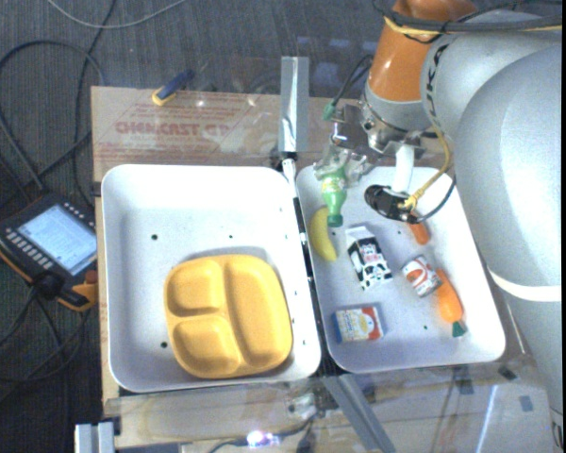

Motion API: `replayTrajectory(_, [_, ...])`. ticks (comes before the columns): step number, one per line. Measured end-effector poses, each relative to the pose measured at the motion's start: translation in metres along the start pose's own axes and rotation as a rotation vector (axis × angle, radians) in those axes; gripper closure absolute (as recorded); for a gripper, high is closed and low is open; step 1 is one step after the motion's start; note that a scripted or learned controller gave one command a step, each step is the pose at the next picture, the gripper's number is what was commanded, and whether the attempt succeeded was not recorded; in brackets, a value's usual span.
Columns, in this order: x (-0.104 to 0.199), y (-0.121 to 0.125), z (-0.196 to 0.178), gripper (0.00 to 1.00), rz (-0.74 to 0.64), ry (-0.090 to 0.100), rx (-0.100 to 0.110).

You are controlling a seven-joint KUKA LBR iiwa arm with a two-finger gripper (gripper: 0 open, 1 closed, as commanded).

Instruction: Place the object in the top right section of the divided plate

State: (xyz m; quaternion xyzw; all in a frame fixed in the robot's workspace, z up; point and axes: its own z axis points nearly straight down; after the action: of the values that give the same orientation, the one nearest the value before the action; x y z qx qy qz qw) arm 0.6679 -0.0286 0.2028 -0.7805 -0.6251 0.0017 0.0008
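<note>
Beyond the bench, noted dark carpet and loose cables. Found gripper (344,163) at the far end of the right bin (481,347), just above a green bottle (333,199); could not tell jaws apart or together. Judged bottle the target: lay beside banana (323,236), long axis running near-to-far, leading end unclear. Needed closing across that axis, lifting clear, then crossing to divided plate (228,314).

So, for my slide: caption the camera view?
End effector over green bottle in right bin; yellow divided plate waits left.
</note>
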Motion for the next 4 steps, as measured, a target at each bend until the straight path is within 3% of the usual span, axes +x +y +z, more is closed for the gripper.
replayTrajectory(1, [0.073, -0.034, 0.006, 1.0, -0.001, -0.001, 0.001])
replayTrajectory(2, [0.169, -0.038, 0.006, 1.0, 0.103, -0.002, 0.0])
replayTrajectory(3, [0.092, -0.071, -0.006, 1.0, -0.02, -0.002, 0.0])
replayTrajectory(4, [0.141, -0.081, -0.017, 1.0, -0.021, 0.0, 0.001])
